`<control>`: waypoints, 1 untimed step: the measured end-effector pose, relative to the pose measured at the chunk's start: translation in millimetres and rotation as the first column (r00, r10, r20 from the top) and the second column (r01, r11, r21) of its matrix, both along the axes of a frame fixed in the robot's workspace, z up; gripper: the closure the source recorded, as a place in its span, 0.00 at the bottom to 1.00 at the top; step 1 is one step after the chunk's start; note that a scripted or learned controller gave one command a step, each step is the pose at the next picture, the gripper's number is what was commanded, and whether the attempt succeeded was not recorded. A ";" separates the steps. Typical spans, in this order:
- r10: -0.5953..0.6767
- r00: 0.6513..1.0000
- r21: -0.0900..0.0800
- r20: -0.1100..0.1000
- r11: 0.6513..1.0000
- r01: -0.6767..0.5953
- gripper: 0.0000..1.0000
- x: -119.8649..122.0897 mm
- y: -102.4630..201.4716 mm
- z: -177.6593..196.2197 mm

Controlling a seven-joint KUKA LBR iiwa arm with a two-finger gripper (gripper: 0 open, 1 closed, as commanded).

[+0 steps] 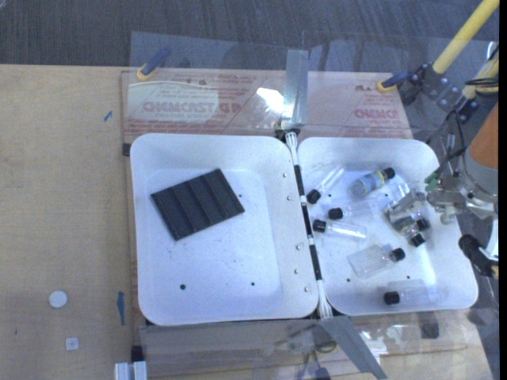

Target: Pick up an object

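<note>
the fingers [440, 199] hang over the right bin's [451, 287] clear vials [372, 258]; their state cannot be told.

I record two white bins: the left bin [158, 291] and the right bin [451, 287]. In the left one lies a dark grey slab [197, 203] with ribbed, parallel stripes, plus a few small black specks on the white floor. The right one holds clear vials [372, 260] with black caps; one vial [371, 182] shows a blue-green tint. The bench [55, 172] is light tan wood. Behind the bins I note a clear sheet [206, 101] over brown board with faded red lettering. A yellow pole [471, 26] crosses the upper right. The arm [487, 145] shows an orange band. The floor [238, 6] is dark grey.
</note>
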State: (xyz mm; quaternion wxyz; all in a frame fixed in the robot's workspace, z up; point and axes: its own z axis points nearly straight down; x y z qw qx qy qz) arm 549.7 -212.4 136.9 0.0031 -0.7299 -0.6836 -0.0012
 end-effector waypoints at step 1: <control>0.044 0.999 0.014 0.011 0.999 -0.044 0.00 2.7 11.0 -48.0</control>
